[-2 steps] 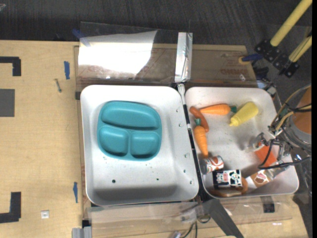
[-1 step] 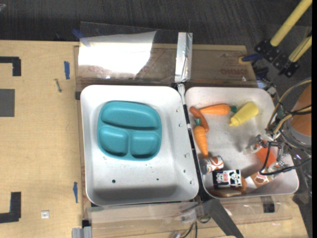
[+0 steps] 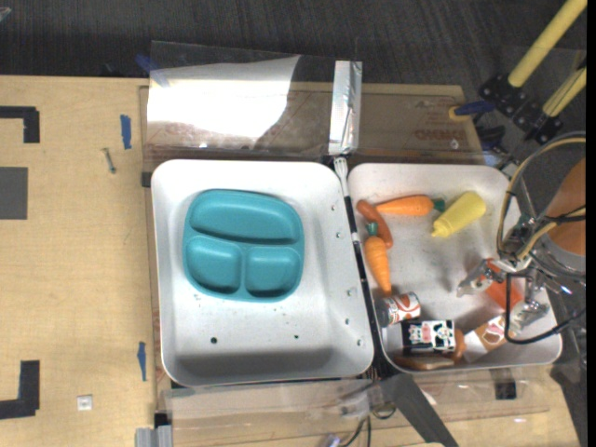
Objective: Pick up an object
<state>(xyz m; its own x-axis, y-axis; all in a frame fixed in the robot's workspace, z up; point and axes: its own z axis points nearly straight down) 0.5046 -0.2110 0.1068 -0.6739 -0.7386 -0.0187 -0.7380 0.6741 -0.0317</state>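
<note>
Two shallow white bins are seen side by side on the bench. In the left bin (image 3: 186,333) a teal divided plate (image 3: 244,242) lies flat, apart from everything else. The right bin (image 3: 424,180) carries the candidates for picking: a carrot (image 3: 406,207) lying crosswise at the far side, a second carrot (image 3: 377,261) running near-to-far beside the left wall, a reddish sausage-like piece (image 3: 374,221) between them, a yellow squeeze bottle (image 3: 458,215) tilted toward the far right, a small red-and-white can (image 3: 402,306), and a black-and-white carton (image 3: 428,335) at the near wall.

The gripper (image 3: 510,291) is lowered into the right side of that bin, with metallic fingers (image 3: 482,278) pointing left. An orange object (image 3: 499,293) is seen right at the fingers, and another orange-and-white item (image 3: 491,331) lies just nearer. Whether the orange object is actually pinched between the fingers or only lies beside or beneath them cannot be told, nor can it be told how wide the fingers stand, since cables and wrist hardware clutter that spot.

The task is judged to be at the grasp stage: the reach has been made, but no object is shown lifted clear of the bin floor. A confirmed closure and a lift are judged to remain.
</note>
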